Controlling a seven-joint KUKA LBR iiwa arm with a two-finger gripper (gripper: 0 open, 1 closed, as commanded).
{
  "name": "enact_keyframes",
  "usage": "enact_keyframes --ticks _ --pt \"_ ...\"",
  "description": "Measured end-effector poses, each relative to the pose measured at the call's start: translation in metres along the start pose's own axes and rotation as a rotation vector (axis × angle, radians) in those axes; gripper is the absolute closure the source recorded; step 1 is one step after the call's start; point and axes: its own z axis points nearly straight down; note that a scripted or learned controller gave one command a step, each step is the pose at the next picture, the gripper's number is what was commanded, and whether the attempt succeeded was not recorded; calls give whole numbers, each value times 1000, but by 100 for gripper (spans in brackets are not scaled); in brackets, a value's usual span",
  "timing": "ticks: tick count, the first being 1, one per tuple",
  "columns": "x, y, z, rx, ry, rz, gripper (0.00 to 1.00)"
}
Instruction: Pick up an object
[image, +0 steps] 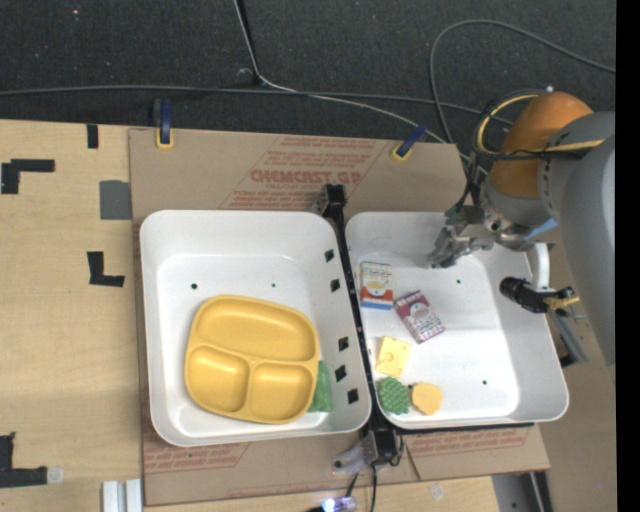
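Note:
My gripper (443, 254) hangs over the far part of the right bin (500, 385), with nothing seen between its tips. To its left lies a small white and orange box (375, 283). A maroon packet (419, 316) lies just below and left of the gripper, apart from it. Nearer the front sit a pale yellow piece (392, 356), a green knobbly item (394, 397) and an orange piece (428, 399), close together in the front left corner.
The left bin (165, 260) holds a yellow divided plate (250, 357) with a green item (322, 388) wedged at its right side. A black divider (345, 300) with clips runs between the bins. The arm (585, 200) reaches in from the right.

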Motion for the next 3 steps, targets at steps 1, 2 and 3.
enact_keyframes --ticks 1,2,3 --pt "-5 -6 -58 1 4 3 100" --pt "-7 -5 -101 1 4 3 100" --pt "-7 -4 -142 1 4 3 100"
